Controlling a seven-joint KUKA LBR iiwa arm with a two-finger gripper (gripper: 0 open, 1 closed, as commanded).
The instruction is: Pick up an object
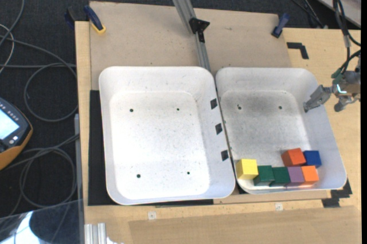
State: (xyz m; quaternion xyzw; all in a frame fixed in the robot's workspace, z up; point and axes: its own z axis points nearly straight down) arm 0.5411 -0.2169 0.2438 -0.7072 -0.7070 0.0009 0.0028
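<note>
You have two shallow white bins side by side on the bench: the left bin (117, 122) and the right bin (258, 122). All the pickable things sit in the right bin, packed along its near wall in a tight row whose long axis runs left to right. From the left end there is a yellow block (248, 168), a dark green block (265, 173), a second green block (281, 175), a purple block (296, 174) and an orange block (309, 173), with a red-orange block (293, 156) and a blue block (312, 157) just behind them.

Your gripper (328, 98) hangs over the right bin's far right rim, and you cannot tell how far its fingers are spread; nothing shows between them. The blocks lie nearer the camera and slightly left of it, the blue and red-orange ones closest.
</note>
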